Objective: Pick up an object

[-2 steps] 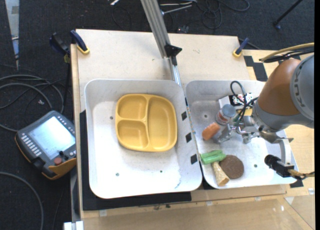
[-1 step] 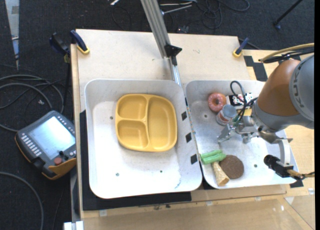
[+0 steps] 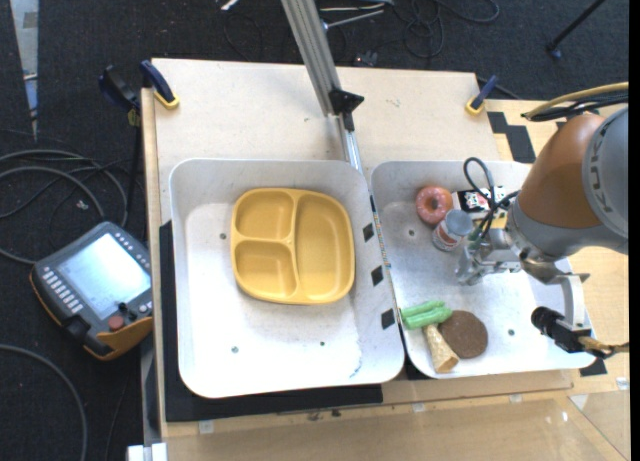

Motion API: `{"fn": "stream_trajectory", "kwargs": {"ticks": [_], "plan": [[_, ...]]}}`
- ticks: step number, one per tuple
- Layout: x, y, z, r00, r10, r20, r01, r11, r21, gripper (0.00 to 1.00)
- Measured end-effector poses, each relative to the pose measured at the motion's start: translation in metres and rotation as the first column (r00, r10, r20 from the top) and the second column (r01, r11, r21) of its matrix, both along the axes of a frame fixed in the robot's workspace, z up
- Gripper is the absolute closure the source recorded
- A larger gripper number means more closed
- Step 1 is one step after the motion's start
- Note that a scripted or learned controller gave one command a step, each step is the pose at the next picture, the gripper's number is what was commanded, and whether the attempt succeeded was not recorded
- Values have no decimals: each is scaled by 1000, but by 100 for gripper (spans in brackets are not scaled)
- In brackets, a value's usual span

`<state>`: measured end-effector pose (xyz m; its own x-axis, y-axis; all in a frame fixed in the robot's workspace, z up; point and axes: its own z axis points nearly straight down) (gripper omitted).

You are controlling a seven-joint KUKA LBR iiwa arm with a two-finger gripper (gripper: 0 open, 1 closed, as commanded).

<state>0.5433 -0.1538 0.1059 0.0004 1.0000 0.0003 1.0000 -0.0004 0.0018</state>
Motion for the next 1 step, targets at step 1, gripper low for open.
{"fn": "stream_trajectory", "kwargs": {"ticks": [1], "plan": [[4, 1, 63, 1000, 3, 5, -3, 1000, -2, 100]]}}
